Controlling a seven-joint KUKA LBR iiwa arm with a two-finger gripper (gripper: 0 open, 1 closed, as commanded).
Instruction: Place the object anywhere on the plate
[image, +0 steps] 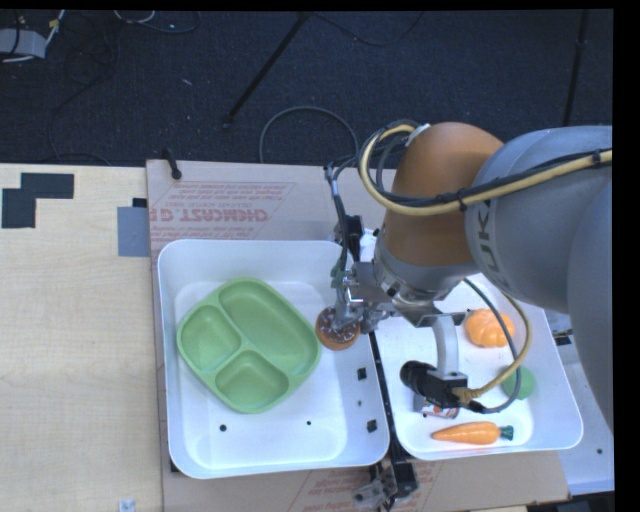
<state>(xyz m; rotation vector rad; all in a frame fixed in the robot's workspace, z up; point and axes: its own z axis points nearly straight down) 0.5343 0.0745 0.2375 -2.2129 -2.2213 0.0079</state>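
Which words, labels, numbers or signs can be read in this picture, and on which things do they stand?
Red printed text on the brown cardboard sheet behind the white bins: upside down and blurred, not reliably readable.
Dark letters on the grey robot arm, near the orange band: partly hidden, too little to read.
Red print on the cardboard edge in front of the bins: too blurred to read.
The green divided plate carries no text.

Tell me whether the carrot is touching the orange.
Apart. The camera view shows the carrot near the right bin's front edge and the orange farther back, with white bin floor between them.
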